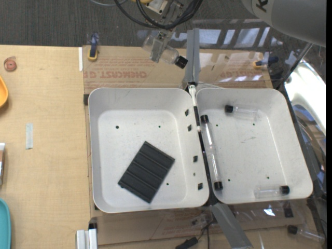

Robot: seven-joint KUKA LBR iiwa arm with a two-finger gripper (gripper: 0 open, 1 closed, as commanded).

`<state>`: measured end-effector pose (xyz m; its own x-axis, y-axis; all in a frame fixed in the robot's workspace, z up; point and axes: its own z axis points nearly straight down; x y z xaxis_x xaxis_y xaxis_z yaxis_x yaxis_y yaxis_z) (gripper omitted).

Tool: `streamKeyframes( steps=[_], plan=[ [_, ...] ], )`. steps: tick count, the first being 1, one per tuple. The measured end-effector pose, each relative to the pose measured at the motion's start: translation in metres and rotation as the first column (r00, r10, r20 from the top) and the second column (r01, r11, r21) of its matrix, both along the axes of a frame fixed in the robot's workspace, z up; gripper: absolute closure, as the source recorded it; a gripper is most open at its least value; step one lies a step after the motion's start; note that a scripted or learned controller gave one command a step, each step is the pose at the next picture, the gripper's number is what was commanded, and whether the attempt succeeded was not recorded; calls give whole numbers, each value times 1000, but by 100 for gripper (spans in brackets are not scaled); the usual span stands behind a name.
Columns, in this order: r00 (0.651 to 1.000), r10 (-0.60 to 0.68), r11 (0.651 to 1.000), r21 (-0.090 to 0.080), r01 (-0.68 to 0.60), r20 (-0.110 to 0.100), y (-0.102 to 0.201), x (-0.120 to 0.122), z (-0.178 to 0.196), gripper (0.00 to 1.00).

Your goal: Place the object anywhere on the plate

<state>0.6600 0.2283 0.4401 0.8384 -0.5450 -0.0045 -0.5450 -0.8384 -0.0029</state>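
Gripper (165, 53) up above bins' far edge, clamped on clear black-capped tube (167, 54); dark ribbed plate (147, 171) lies tilted in left bin (98, 139), cardboard under both.

1. Two shallow white bins sit side by side, the left bin (106, 113) touching the right bin (290, 139) along their shared rims.
2. Three clear tubes with black caps lie in the right bin: one tube (243, 111) near the far wall, a long tube (209, 152) along the left wall, and a short tube (270, 192) near the front right corner.
3. Brown cardboard (119, 74) lies under the bins.
4. The wooden table (46, 180) stretches to the left.
5. A blue clamp (94, 41) stands at the cardboard's far left corner.
6. On the table lie a small reddish disc (10, 64) and a pale grey strip (29, 136), well apart.
7. An orange item (2, 95) and a teal item (4, 224) are cut off at the left edge.
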Motion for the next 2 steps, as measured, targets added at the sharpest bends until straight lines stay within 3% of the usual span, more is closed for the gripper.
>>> streamKeyframes(
  steps=[1, 2],
  plan=[
    [805, -593, 805, -2, 593, 0, 0, -4, 1, 100],
    [991, -136, 991, -3, 136, -2, 1, -29, -121, 100]
  ],
)
